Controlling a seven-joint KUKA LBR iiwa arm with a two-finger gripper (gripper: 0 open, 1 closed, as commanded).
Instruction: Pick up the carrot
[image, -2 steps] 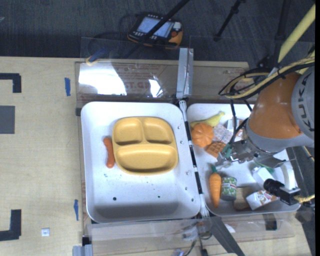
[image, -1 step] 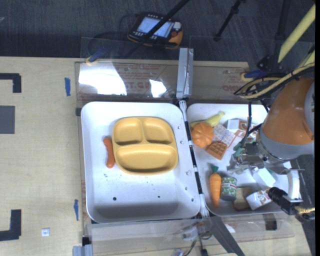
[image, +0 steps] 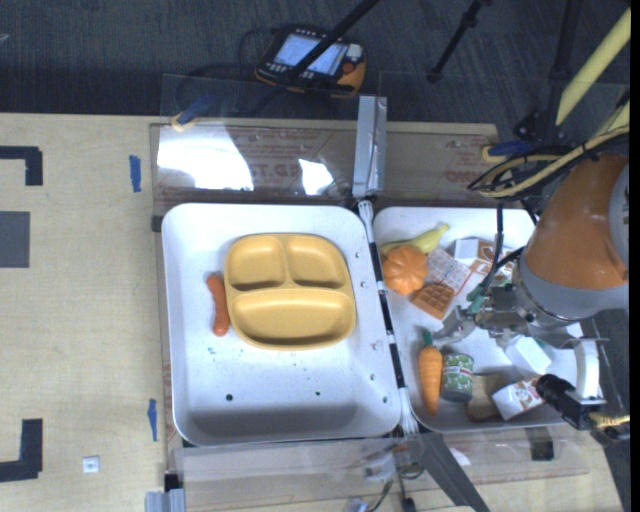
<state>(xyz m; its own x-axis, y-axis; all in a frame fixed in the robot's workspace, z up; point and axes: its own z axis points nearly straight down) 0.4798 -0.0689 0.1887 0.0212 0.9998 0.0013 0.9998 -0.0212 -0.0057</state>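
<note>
Though several packets lie in the right bin (image: 520, 425), none of their print is legible from here: a small green can (image: 458, 377) with a pale label, a white carton (image: 517, 399) with a dark red patch, a crinkled wrapper (image: 447, 270), all too small to read. Both white bins sit on a pale wood bench (image: 80, 300) marked with black corner tape and bits of blue tape; dark carpet, cables and a lit handheld pendant (image: 305, 60) lie beyond. Left bin (image: 190, 400) holds a yellow divided tray (image: 290, 290) with an orange sausage (image: 218, 304) just beside its left edge. Carrot (image: 430, 375) lies in the right bin along its left wall, green top pointing away, touching the can. Gripper (image: 470, 318) hangs near, just up and right of the carrot's top, not on it; whether it is spread or closed, cannot tell. Small pumpkin (image: 405, 269), waffle (image: 435, 299) and banana (image: 425, 240) lie further back.
</note>
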